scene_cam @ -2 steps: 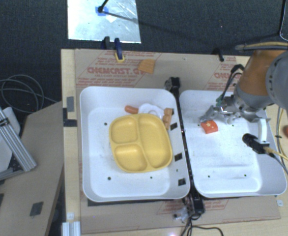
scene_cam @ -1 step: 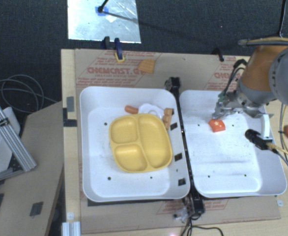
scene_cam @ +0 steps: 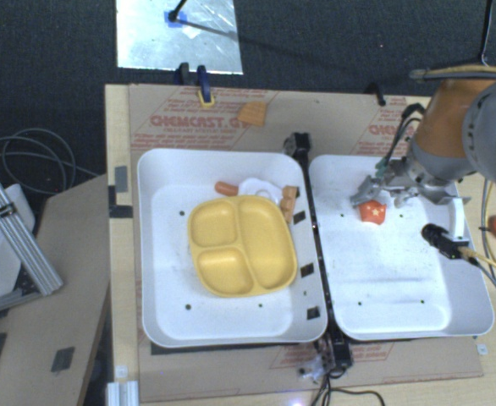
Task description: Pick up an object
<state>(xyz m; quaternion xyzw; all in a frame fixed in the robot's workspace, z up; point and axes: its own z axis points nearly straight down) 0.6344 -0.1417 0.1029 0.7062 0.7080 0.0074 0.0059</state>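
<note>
A small red-orange object lies in the right bin, near its upper left. My gripper hangs right over the object's top edge, reaching in from the right, and its metal tip touches or nearly touches the object. The left bin holds a yellow divided plate. Past the plate's far edge lie an orange sausage-shaped piece, a white object and a small tan block.
A black divider runs between the two bins. A tan block and a blue-and-yellow clamp sit on the cardboard behind the bins. The grey arm with its orange band stands over the right bin's far right corner.
</note>
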